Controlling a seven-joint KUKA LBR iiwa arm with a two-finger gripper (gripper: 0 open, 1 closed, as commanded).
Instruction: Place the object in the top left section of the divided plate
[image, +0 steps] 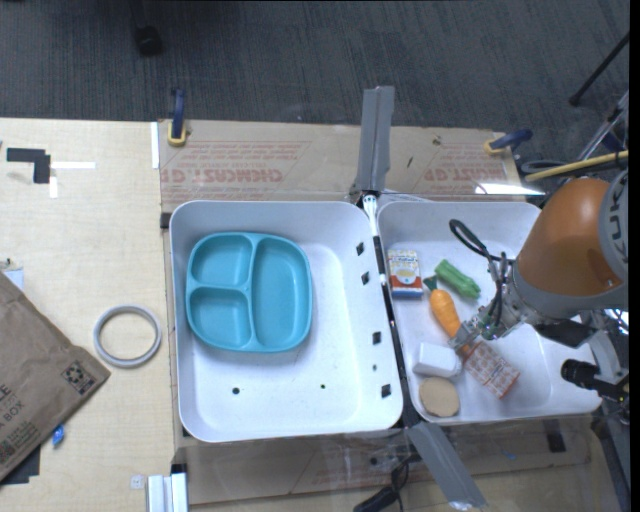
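A blue divided plate (248, 292) lies in the left bin (290, 400), with two small sections on its left and one large section on its right. All three sections hold nothing. My gripper (478, 335) is low in the right bin (530, 395), among the objects there. It hangs just right of an orange carrot (445, 312) and directly above a red-and-white patterned packet (492, 368). A white block (436, 359) and a round tan disc (439, 397) lie to its lower left.
A small carton (404, 272) and a green piece (458, 279) sit at the back of the right bin. A black cable loops near the wrist. A grey tape ring (127, 334) and a cardboard box (40, 375) lie on the bench to the left.
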